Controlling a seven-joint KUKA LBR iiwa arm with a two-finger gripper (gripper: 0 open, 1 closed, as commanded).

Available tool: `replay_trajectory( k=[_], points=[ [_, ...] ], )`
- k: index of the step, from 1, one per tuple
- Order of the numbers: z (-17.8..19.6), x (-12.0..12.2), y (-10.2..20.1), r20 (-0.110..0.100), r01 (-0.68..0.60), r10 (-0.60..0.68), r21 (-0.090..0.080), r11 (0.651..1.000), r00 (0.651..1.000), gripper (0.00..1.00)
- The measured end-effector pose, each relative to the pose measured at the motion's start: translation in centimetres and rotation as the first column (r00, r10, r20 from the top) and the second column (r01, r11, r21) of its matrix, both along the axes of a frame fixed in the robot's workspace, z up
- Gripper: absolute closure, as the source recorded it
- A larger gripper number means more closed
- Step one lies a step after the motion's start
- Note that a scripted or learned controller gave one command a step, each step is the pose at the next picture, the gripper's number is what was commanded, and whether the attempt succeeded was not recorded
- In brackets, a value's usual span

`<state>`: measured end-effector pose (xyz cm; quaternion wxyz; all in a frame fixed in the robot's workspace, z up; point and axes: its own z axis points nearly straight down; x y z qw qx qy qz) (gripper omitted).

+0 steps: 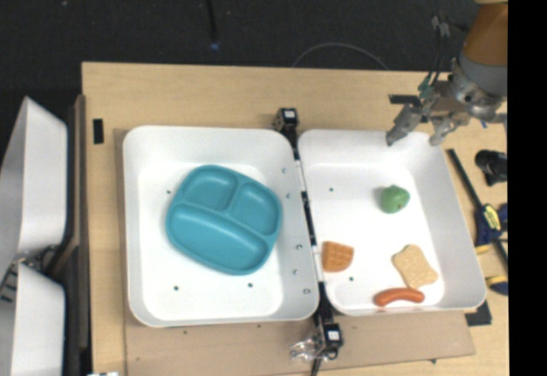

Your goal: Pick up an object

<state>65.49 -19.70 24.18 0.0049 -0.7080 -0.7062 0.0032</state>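
Gripper [420, 132] hovers over the far edge of the right bin [359, 148], fingers spread open, nothing between them. Candidates all sit in that bin: green ball-like piece [394, 199] mid-bin, nearest the gripper; waffle piece [338, 257] by the left wall; bread slice [414, 265] and sausage [398, 296] toward the near edge. They look like toy food: probably light, stiff plastic, smooth, likely slippery. Green one is rounded, so pinch across its widest part. Bread and waffle lie flat; edges are hard to get under. Sausage is thin: grip across its middle. Left bin [145, 280] holds a glossy blue divided plate [224, 218].
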Motion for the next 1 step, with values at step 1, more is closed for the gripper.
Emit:
replay_trajectory(
  k=[1],
  points=[
    [0.90,0.25,0.03,0.013,-0.004,0.004,-0.003,1.000,1.000,0.00]
  ],
)
